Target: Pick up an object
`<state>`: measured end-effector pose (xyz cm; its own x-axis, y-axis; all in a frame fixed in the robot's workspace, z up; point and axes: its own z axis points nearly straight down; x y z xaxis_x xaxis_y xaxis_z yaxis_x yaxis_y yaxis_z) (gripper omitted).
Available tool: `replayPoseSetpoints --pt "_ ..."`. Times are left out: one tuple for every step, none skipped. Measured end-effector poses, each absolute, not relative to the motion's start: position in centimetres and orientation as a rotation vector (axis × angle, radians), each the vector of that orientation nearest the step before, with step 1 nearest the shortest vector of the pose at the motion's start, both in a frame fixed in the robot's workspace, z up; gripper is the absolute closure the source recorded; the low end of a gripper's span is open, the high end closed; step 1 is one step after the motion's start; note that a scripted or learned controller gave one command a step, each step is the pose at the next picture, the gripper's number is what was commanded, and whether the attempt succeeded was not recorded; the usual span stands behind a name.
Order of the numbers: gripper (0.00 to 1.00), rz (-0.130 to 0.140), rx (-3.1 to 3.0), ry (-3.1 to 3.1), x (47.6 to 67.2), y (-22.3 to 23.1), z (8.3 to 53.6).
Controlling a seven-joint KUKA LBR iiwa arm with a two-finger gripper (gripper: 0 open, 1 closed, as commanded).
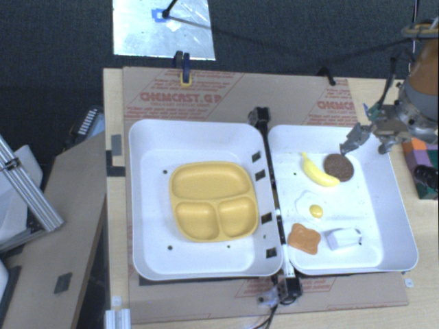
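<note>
The arm reaches in from the right, its end effector (pixel 358 141) low over the right bin's (pixel 391 204) far edge, just above the brown patty (pixel 339 166); I cannot tell its state. That bin also holds a banana (pixel 317 172), fried egg (pixel 313 210), toast (pixel 304 238) and white block (pixel 342 238). The left bin (pixel 147 184) holds a yellow tray (pixel 212 201)

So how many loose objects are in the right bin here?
5: a banana and a brown round patty at the back, a fried egg mid-bin, an orange piece and a white block at the front. None looks hidden.
</note>
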<state>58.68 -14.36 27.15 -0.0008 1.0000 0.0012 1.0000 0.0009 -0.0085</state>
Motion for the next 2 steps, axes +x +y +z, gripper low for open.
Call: replayPoseSetpoints --pt "0.00 -0.001 -2.219 -2.226 58.9 -14.3 27.7" --pt "0.00 0.002 -2.219 -2.223 58.8 -14.1 23.6"
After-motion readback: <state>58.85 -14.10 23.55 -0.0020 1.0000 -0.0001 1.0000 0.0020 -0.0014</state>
